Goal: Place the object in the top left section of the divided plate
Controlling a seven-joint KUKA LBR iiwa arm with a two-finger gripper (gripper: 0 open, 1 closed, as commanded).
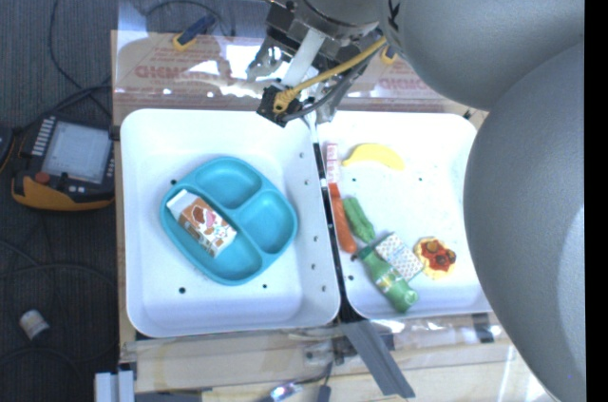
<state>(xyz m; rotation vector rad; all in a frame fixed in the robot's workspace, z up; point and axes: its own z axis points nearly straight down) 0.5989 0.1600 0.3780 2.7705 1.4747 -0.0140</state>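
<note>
A blue divided plate (255, 243) sits in the left bin (152, 296). A small white carton with a red and brown picture (201, 222) lies in the plate's left section, tilted, touching the plate's left rim. The plate's upper section (220, 177) and right section (269, 218) are bare. My gripper (302, 85) hangs over the back edge between the two bins, above and to the right of the plate and well clear of the carton. Nothing shows between its fingers.
The right bin (456, 153) holds a yellow banana (373, 156), an orange carrot (339, 221), a green cucumber (359, 218), a green bottle (392, 284), a silvery packet (401, 259), a pizza-slice toy (437, 256) and a red-and-white stick (331, 162). The arm covers the view's right side.
</note>
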